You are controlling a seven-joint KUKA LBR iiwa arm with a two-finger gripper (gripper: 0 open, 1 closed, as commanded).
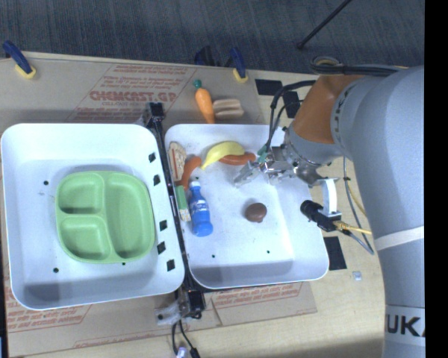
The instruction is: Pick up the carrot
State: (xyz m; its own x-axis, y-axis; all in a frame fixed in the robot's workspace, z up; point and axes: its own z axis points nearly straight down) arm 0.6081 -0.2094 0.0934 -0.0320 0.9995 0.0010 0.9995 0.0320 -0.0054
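Note:
The carrot (pixel 204 104), orange with a green top, lies on the cardboard just behind the right bin (pixel 299 263), outside it. My gripper (pixel 248 173) hangs low over that bin's middle, right of a yellow banana (pixel 222 152). Its fingers look open with nothing between them. The carrot is well up and to the left of the gripper, apart from it.
A tan bun (pixel 228 110) lies beside the carrot. In the right bin are a blue bottle (pixel 200 213), a brown round piece (pixel 255 212), an orange-red piece (pixel 190 168) and other small items along the left wall. The left bin (pixel 22 274) holds a green divided plate (pixel 104 215).

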